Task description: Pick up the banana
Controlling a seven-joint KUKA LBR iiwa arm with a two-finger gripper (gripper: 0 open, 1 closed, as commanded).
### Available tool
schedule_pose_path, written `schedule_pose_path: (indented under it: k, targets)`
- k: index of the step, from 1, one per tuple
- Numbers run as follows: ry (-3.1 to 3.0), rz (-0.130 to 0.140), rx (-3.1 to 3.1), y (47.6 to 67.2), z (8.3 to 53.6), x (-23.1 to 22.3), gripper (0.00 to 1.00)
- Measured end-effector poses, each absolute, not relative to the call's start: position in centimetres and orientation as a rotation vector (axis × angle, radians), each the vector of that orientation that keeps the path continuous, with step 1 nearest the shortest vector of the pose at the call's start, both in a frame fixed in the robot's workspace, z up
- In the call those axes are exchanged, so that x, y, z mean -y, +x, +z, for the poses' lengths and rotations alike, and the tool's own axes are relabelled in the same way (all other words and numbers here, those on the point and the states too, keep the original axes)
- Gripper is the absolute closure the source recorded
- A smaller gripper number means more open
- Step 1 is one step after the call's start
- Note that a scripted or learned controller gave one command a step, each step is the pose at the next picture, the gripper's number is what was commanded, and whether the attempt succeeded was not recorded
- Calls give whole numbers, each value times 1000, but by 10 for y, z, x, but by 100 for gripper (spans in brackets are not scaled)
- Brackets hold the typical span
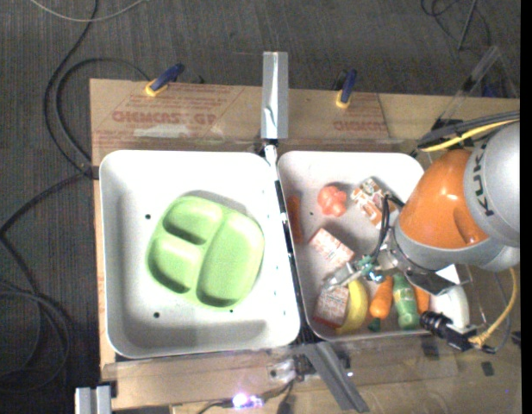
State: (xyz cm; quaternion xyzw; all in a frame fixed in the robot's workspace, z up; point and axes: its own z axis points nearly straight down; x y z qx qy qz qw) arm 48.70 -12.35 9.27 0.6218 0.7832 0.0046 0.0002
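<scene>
Dark grey carpet surrounds a brown cardboard-covered bench (pixel 240 115), with black and pale cables trailing across the floor. Two clamps with blue and yellow handles (pixel 165 78) (pixel 344 88) grip the far edge of the bench, and a metal bracket (pixel 274 93) stands between them above the gap where the two bins meet.

The left bin (pixel 119 197) holds a green divided tray (pixel 205 250), which lies near its middle, turned at a slant.

The right bin (pixel 403 164) is crowded. A red fruit (pixel 332 198) lies near its far side, with a printed packet (pixel 369 198) just beside it on the right. A pale pink packet (pixel 331 248) lies near the middle. At the near edge sits a small red-labelled packet (pixel 332 304), and the banana (pixel 357 307) lies touching it on the right, yellow and roughly upright in the view. A carrot (pixel 382 300) and a green bottle (pixel 405 307) lie just to the right of the banana.

The arm (pixel 451 214) reaches in from the right, its orange band over the right side of this bin. The gripper (pixel 366 270) hangs just above the banana's top end, among the clutter; whether it is open or closed cannot be told, and the banana lies in the bin.
</scene>
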Motion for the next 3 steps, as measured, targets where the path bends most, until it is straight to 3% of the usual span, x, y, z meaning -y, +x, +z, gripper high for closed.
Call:
schedule_pose_path:
  k: [1,2,3]
  targets:
    - [1950,23,-2450,490,105,124,100]
    - [1952,21,-2450,490,104,125,0]
    - [2203,17,-2221,489,90,123,0]
